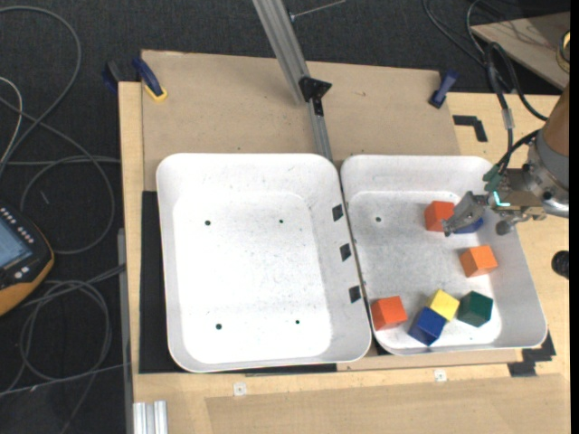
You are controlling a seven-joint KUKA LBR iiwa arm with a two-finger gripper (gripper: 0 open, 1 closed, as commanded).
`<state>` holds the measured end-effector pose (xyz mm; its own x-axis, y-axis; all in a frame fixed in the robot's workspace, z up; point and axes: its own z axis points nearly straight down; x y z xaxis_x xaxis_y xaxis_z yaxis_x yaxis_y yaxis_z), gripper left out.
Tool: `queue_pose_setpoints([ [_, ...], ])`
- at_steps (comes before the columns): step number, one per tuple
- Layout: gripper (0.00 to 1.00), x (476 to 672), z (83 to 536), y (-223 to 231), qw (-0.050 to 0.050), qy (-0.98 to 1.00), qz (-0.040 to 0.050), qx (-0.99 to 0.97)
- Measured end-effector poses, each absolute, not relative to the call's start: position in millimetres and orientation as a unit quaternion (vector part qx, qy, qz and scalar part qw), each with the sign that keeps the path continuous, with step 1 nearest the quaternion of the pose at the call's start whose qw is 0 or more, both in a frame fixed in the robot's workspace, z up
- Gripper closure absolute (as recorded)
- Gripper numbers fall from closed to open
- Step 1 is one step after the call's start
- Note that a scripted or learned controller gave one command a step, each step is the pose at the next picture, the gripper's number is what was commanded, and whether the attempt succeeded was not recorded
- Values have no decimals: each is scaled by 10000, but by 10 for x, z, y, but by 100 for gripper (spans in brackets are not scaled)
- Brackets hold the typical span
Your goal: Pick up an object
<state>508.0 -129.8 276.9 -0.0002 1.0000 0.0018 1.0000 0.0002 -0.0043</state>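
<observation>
Gripper: the grey two-finger gripper [472,213] sat low over the right-hand shallow white plastic bin [398,242], upper right part; fingers looked parted a little, nothing seen between them.
Nearest target: a red-orange cube [439,215] lay just left of the fingertips, touching or nearly so; contact could not be resolved.
Under the fingers: a small blue object [467,228] peeked out beneath the gripper, mostly hidden, shape unclear.
Other candidates: an orange cube [479,260] lay below the gripper, apart from it; a second red-orange cube [390,311], a yellow cube [444,303], a blue cube [425,325] and a dark green cube [474,309] were bunched along the near edge.
Left bin: the left-hand shallow white plastic bin [181,242] held no blocks.
Step in hand: judged as lining up on the upper red-orange cube, no grasp yet.
How to do it well: shift left so the cube sits centred between the fingers, square the jaws to two flat faces, go down fully, then close; otherwise a fingertip lands on top or shoves it aside.
Risk: the blue piece could get pinched instead.
</observation>
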Motion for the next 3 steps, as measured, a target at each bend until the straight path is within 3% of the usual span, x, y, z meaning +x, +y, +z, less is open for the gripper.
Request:
queue_pose_setpoints([
  [1, 0, 5087, 2786, -1299, 2, -7073, -4, -7069],
  [3, 0, 5015, 1686, -1266, 34, -7070, 13, -7072],
])
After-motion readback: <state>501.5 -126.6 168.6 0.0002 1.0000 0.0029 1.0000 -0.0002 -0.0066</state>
